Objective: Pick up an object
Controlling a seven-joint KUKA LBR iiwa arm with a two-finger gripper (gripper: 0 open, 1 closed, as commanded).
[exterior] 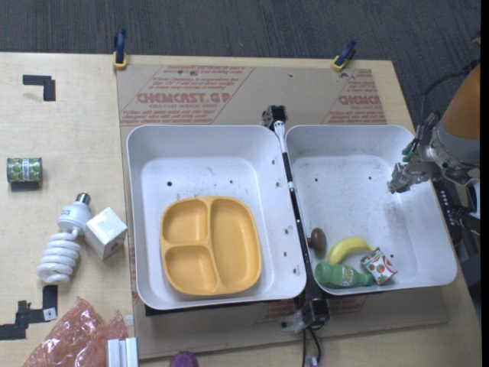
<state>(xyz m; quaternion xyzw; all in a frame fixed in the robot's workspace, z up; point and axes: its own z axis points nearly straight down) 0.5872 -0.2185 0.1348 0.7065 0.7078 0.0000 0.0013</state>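
Near bench edge: lying pink crinkled mesh bag (72,335) at the left corner, with a purple thing (184,359) poking in further right, too cut off to identify.
Left bench side: resting together a white spiral bulb (61,245) and, just beside it, a white cube (106,232); standing well apart toward the far edge, a small green can (24,171).
Left bin (145,147): holding a yellow divided plate (211,245), sitting flat toward the bin's near wall.
Right bin (428,262): crowding its near edge with four things, all lying loose on the floor.
Banana (349,248): lying curved, just above the green bottle (344,275), which is lying on its side along the near wall.
Brown nut-like thing (317,239): sitting near the left wall, beside the banana's tip.
Small red-and-white carton (379,267): leaning at the bottle's right end, touching it.
Gripper (400,179): hanging over the right bin's far right part, well apart from the four things, reaching in past the right wall.
Jaws: looking drawn together at the tips, clamping nothing.
Arm: showing its orange band (466,105) at the right bench edge.
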